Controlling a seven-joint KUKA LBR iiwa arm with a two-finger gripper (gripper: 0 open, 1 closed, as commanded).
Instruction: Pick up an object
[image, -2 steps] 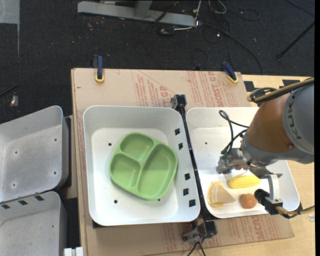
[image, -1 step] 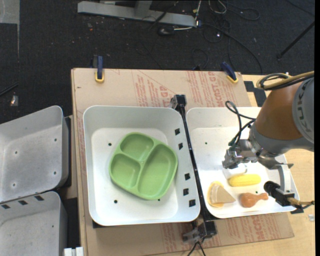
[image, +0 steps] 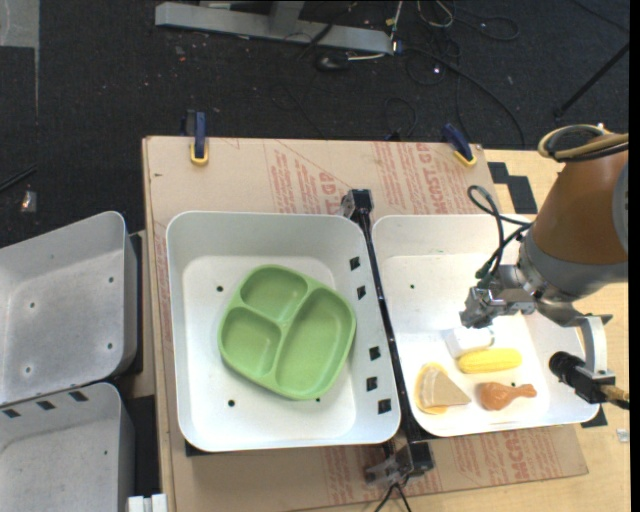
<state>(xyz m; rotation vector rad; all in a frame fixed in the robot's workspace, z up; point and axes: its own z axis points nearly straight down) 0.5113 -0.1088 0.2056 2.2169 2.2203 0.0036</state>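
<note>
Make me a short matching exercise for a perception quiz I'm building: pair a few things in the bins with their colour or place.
Things:
1. divided plate
2. corn cob
3. chicken drumstick
4. gripper

Descriptions:
A. yellow, lying in the right bin
B. just above the corn cob
C. green, alone in the left bin
D. orange-brown, nearest the right bin's front right corner

Pairs: 1-C, 2-A, 3-D, 4-B
</note>
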